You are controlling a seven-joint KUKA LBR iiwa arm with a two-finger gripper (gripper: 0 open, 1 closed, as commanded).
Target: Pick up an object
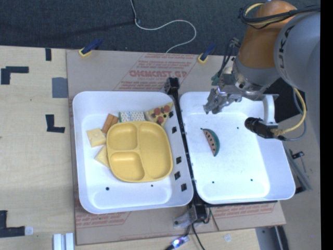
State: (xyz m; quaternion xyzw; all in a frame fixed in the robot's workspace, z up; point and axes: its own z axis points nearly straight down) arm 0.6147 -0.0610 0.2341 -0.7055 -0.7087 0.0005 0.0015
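Bins stood side by side on a sheet of cardboard (156, 69), both shallow and white. The right bin (260, 184) held a single small watermelon-slice toy (211, 141), green along its curved back, with a reddish face. It lay flat near the middle of the bin floor, a little toward the dividing wall.

The grey arm (291, 40) came in from the right, its orange band above the wrist. The gripper (214, 106) hung over the far left part of the right bin, above and apart from the watermelon slice, not touching it. From where I stood I could not tell how wide the pincer was set; the dark tips blurred together. Nothing was visibly held between them.

The left bin (83, 155) was crowded. A yellow divided plate (140, 150) with three compartments lay across the middle. Tucked around its far and left edges were several small food toys: an orange-brown piece (109, 122), a pale cracker-like square (95, 137), a speckled piece (131, 116) and a slice with red spots (160, 112) near the divider.

A white cable (166, 27) looped across the dark floor beyond the bench. Two blue clamps (91, 47) pinned the cardboard at its far edge.
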